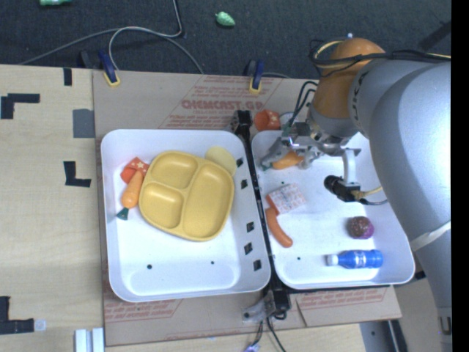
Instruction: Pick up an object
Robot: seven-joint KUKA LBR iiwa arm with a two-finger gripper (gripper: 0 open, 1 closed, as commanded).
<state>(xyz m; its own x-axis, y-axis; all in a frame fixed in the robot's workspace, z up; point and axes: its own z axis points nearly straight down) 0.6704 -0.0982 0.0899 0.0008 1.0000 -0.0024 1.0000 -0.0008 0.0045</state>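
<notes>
Hand (pixel 292 151) low in the right bin (pixel 381 270) at its 11 o'clock corner, fingers closed on an orange object (pixel 284 162), red "CHEMCAST" lettering (pixel 212 104) on cardboard at 12 o'clock, blue bottle (pixel 357 259) at 5 o'clock, label unreadable, yellow divided plate (pixel 185 194) in left bin (pixel 176 277)

Arm (pixel 410 123) cut off by right edge; yellow plate (pixel 187 195) hides carrot's (pixel 131 193) side.

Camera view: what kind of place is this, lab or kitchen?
Most likely a robotics lab test bench, not a kitchen. Two white bins sit on clamped cardboard, filled with toy items such as a yellow divided plate and a small blue bottle, with loose cable on the dark floor behind.
</notes>
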